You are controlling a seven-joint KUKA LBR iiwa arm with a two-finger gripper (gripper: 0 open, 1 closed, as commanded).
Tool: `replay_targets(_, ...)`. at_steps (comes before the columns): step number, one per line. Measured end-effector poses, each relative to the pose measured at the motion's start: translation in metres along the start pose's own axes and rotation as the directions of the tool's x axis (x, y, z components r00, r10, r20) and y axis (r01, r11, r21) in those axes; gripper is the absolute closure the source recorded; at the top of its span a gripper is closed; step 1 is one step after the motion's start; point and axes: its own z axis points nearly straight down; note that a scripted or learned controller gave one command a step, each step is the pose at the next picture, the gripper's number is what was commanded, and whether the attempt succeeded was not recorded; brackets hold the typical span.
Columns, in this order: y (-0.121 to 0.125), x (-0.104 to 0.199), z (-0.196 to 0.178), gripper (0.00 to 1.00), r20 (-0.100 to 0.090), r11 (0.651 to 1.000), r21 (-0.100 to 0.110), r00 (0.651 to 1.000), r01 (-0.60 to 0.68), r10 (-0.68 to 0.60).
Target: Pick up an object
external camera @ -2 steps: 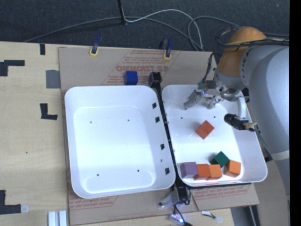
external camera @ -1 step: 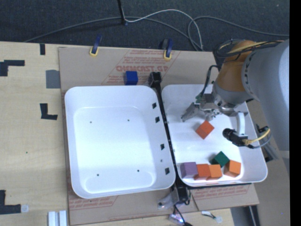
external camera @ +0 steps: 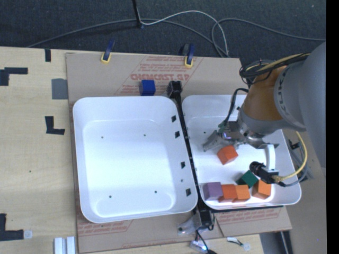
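A row of blocks (external camera: 233, 191) lies along the near wall of the right bin (external camera: 204, 110). Farther in, one orange block (external camera: 228, 154) sits on the bin floor, just below and right of my tool (external camera: 214, 140). The tool's fingers are spread, pinching nothing. My arm (external camera: 275, 99) reaches in from the right, wrist angled down-left. The left bin (external camera: 85, 110) lies beyond.

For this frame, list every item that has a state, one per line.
gripper: low over the right bin, fingers spread
orange block: lying loose just beside the gripper, not gripped
purple block: resting at the right bin's front wall
green block: resting among front blocks
left bin: sitting flat on the bench
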Motion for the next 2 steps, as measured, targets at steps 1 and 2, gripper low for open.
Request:
replay_targets(1, -0.029, 0.020, 0.000, 0.00, 0.000, 1.000, 0.000, 1.000, 0.001, -0.001)
replay_targets(2, -0.070, 0.035, 0.000, 0.00, 0.000, 1.000, 0.000, 1.000, 0.000, 0.000)
